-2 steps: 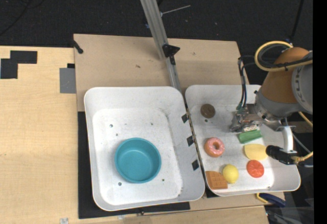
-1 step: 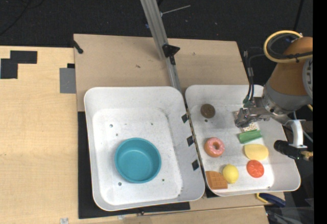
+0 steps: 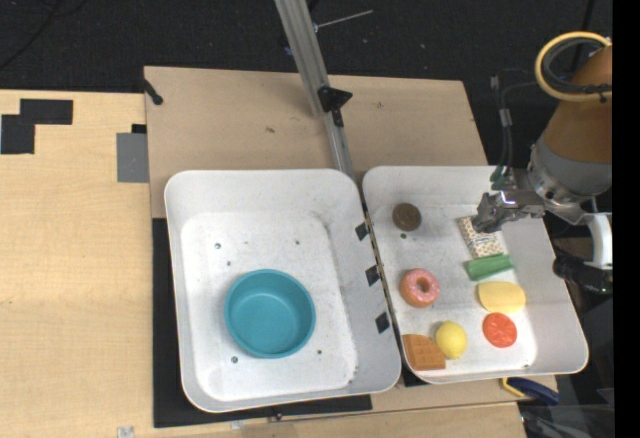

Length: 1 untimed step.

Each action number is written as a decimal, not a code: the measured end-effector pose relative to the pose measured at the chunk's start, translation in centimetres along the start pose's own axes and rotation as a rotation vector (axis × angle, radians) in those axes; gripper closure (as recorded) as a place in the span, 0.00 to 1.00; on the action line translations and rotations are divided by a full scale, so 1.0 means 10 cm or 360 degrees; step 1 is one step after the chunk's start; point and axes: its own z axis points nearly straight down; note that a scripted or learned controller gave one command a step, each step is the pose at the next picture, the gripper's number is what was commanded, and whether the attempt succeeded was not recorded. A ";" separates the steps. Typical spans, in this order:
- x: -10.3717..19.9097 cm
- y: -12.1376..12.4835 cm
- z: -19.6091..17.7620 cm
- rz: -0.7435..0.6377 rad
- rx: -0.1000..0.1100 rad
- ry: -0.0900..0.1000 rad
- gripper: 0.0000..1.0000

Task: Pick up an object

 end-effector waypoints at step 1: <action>0.00 0.00 -0.42 0.0000 0.0000 0.0000 1.00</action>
